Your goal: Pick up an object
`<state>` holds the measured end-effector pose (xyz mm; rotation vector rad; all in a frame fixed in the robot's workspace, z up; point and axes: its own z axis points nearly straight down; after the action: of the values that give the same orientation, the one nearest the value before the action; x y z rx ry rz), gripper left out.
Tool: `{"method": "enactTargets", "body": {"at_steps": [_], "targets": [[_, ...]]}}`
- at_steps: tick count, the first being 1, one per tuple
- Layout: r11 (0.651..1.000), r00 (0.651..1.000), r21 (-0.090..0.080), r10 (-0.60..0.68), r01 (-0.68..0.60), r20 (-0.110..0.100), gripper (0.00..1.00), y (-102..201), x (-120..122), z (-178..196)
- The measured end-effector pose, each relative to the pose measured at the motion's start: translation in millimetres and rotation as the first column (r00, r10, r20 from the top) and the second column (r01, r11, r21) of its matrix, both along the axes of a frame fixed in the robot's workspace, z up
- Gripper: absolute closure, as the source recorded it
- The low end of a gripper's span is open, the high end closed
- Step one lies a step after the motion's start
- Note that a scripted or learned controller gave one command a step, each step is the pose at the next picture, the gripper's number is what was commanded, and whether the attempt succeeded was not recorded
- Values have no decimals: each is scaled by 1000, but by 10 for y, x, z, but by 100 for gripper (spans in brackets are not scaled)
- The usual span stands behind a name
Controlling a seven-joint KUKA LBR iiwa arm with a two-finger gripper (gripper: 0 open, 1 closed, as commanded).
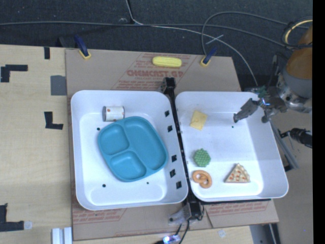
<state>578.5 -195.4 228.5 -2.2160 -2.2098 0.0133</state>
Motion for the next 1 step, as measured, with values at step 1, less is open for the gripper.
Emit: {"method": "enactTargets", "body": {"at_steps": [1], "targets": [[1000,1000,-3,4,-4,13,0,5,28,81]]}}
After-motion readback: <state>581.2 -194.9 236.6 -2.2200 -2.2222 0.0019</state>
